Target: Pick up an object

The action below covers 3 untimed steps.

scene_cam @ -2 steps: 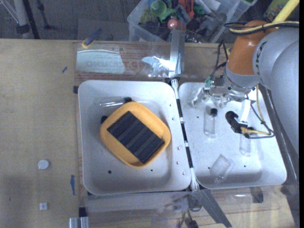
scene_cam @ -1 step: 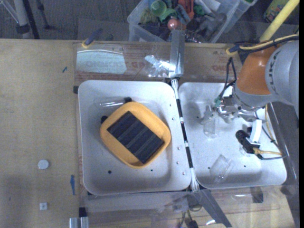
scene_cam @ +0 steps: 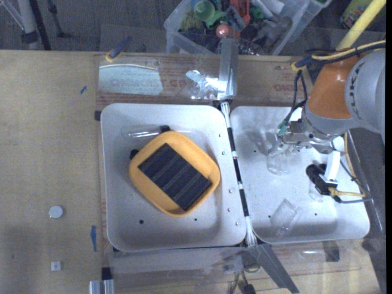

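The claw (scene_cam: 293,141) is hanging over the right bin (scene_cam: 349,225) above a clear cup (scene_cam: 277,158), its opening impossible to tell, and the cup's slick, see-through wall is risking a missed or slipping grab while the yellow box (scene_cam: 174,173) is sitting in the left bin (scene_cam: 116,225).

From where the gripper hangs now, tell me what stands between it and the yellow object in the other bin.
The gripper hangs over the right bin; the yellow object lies in the left bin. Between them stand the bins' two adjoining walls, and a clear cup sits just below the gripper.
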Tool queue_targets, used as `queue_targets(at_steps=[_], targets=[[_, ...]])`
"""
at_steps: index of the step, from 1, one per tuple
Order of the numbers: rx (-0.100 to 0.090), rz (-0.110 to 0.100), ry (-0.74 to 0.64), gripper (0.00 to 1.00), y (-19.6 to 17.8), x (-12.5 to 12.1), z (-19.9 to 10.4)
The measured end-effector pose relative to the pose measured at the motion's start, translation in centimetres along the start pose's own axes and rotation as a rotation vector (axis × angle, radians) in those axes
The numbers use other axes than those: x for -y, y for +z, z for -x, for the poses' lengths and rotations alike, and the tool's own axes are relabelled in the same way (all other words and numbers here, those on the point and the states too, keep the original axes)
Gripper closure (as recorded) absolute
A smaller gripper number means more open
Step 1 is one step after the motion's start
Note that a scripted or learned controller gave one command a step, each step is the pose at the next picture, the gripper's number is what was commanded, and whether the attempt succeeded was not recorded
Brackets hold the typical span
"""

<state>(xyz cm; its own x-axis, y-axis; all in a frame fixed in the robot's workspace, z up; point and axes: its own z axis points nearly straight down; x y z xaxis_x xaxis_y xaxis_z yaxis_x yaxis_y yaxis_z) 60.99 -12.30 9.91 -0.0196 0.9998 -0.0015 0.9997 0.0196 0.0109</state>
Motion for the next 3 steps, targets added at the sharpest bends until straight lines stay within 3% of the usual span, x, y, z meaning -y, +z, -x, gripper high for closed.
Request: queue_targets(at_steps=[1,2,3], targets=[[0.000,-0.009,0.071,1.00,-8.6,-5.9,-3.5],[0.001,-0.008,0.181,1.00,-12.5,-6.0,-8.6],[0.004,-0.005,0.177,1.00,-13.5,-6.1,-8.7]])
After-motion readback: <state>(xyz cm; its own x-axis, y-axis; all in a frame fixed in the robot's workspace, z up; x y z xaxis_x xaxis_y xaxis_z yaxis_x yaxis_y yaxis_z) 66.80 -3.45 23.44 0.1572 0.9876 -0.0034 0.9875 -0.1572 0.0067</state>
